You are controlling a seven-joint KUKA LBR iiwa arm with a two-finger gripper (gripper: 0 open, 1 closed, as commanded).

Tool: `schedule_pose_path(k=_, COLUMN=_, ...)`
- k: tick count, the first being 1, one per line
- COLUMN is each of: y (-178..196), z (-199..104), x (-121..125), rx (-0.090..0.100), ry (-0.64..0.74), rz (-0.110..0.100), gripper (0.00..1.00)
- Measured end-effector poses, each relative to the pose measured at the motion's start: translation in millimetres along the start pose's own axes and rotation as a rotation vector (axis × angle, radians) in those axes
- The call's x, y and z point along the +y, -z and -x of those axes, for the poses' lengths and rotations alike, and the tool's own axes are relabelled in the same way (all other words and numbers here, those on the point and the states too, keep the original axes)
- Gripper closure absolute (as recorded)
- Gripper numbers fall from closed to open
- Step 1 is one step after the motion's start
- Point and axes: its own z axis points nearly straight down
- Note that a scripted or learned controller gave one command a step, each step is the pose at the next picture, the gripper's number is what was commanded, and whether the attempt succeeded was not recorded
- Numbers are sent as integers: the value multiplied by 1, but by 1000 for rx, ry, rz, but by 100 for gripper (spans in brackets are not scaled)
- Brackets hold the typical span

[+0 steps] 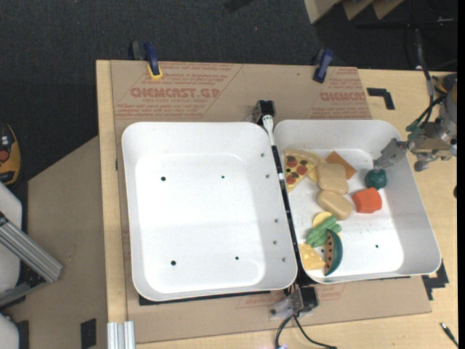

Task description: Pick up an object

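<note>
While the gripper hangs over the far right corner of the right bin, its grey fingers look spread, one toward the bin's middle and one by the right rim, with nothing between them. Just below the nearer finger lies a dark green round piece, close but not touching as far as can be seen. Beside that piece sits an orange-red block. Toy food is clustered toward the bin's left side: a pizza slice, tan bread pieces, a green leafy piece, a watermelon slice. Left bin sits alongside, touching.
</note>
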Motion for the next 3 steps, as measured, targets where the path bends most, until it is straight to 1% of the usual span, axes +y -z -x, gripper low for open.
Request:
schedule_pose_path(k=1, y=-123, z=-38, x=25, rx=-4, ry=1, rz=13, gripper=0)
schedule_pose_path(k=2, y=-134, z=-110, x=62, rx=-4, ry=7, rz=7, gripper=0)
schedule_pose_path(k=3, y=-134, z=-101, x=95, rx=0, ry=8, rz=-35, gripper=0)
